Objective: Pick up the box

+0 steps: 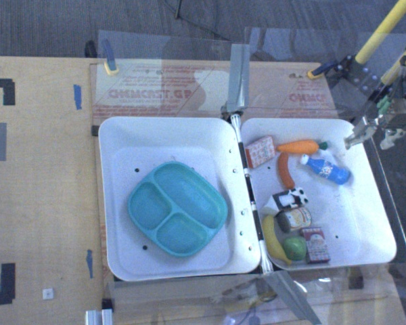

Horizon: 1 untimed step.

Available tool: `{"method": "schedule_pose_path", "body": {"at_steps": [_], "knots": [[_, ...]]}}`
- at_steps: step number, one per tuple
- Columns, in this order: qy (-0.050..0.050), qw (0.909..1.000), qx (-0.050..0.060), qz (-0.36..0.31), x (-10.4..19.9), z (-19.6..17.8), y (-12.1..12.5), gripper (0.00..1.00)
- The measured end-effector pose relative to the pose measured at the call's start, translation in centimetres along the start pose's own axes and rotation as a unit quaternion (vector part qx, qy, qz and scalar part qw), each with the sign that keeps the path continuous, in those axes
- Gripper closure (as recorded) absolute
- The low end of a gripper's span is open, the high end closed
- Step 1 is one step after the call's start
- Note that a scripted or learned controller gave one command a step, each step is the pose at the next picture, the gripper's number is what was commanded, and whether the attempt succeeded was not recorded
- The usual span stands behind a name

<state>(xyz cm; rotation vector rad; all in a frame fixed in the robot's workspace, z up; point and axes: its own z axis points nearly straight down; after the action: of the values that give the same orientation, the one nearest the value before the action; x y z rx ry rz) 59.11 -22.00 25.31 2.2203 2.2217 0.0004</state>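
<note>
The gripper [365, 131] hangs over the right bin's [365, 208] far right rim; whether it is open I cannot tell. The box [260, 152] lies at that bin's far left corner, beside a carrot [298, 146].

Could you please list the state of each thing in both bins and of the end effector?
Tray: flat, left bin.
Box: lying flat, right bin, untouched.
Second box: lying flat.
Carrot: lying.
Bottle: on its side.
Can: tipped over.
Banana: lying by the divider.
End effector: over the bin's right rim.
</note>
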Motion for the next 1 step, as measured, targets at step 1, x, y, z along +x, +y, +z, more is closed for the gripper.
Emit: {"method": "schedule_pose_path", "body": {"at_steps": [1], "knots": [[0.002,0.9992,-0.002,-0.039,0.23,15.08,-6.06,0.0]]}}
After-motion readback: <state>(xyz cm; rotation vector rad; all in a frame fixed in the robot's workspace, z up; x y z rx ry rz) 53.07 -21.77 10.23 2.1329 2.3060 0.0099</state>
